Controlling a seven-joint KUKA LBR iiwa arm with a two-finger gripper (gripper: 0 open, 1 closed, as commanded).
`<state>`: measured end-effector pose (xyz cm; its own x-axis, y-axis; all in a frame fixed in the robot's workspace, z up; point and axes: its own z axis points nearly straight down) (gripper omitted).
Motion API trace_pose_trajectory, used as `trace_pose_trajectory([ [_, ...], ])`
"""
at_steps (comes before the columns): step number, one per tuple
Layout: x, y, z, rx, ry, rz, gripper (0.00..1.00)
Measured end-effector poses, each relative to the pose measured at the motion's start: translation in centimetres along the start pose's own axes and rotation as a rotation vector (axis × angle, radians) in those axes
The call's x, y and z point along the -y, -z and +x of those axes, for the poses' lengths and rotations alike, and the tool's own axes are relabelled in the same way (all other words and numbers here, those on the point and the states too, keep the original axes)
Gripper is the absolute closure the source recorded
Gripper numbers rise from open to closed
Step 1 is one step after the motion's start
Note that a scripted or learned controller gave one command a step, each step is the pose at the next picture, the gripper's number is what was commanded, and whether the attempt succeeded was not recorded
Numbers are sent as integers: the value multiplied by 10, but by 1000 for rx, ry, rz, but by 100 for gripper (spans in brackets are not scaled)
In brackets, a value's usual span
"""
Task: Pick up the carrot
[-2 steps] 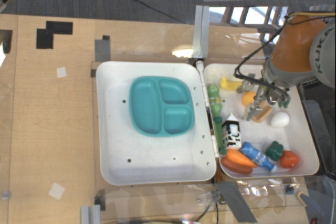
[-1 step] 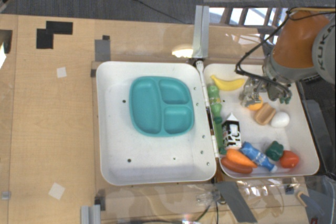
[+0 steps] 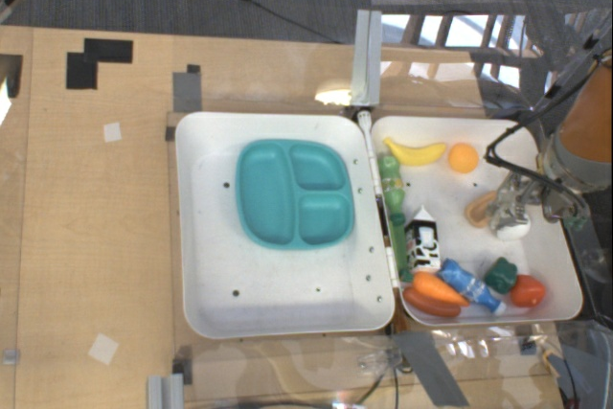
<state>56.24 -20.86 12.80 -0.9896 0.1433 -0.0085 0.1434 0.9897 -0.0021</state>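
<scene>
Carrot is the thing to pick, and it lies in the right bin, near the front left corner, with its orange body pointing roughly along the front wall. A darker reddish-brown piece lies just under it, touching or almost touching, and I cannot tell what this one is. On its right side a blue and white wrapped item presses against it, and next to that are a dark green piece and a red-orange vegetable. Just behind the carrot stands a small black and white carton. Along the left wall of this bin there is a long green item, and at the back a banana and an orange ball.

The gripper is over the middle right part of the same bin, well apart from the carrot, close to a tan, rounded object. How wide its tool stands I cannot tell from this view, because metal parts and cables blur together there. Nothing is seen held in it.

I judge the step in hand is the approach: the carrot is not yet reached. The next move calls for travelling toward the front left corner and coming down on the carrot across its narrow width, with care, because neighbours crowd it on several sides. The left bin holds a teal divided plate and is not involved.
</scene>
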Motion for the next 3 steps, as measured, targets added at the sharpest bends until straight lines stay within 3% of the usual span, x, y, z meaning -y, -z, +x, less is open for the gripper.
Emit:
trace_pose_trajectory([
  [1, 7, -3, 63, -2, 36, -1, 100],
  [2, 5, 15, 57, 3, 328, -1, 100],
  [3, 5, 15, 57, 2, 329, -1, 0],
])
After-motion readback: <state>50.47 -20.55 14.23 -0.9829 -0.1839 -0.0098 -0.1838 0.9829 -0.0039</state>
